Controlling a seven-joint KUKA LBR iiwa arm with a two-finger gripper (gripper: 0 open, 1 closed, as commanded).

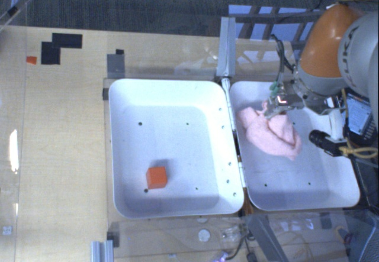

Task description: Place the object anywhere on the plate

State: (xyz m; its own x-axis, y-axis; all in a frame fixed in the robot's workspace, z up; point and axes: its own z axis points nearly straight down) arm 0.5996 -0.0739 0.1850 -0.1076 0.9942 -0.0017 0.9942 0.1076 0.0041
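The grey arm w/ orange band hung over the right white bin (331,193), its tool (278,101) low at the top edge of a soft pink, floppy object (269,132) lying in that bin's upper left. Couldn't tell whether the tool was open or closed. No plate was identifiable. Judged: a good grasp would need a centred bite on the bulk, not the thin edge. The divider wall stood just beside it; more room lay toward the bin's lower right. A small orange cube (157,177) sat in the left white bin (177,98).
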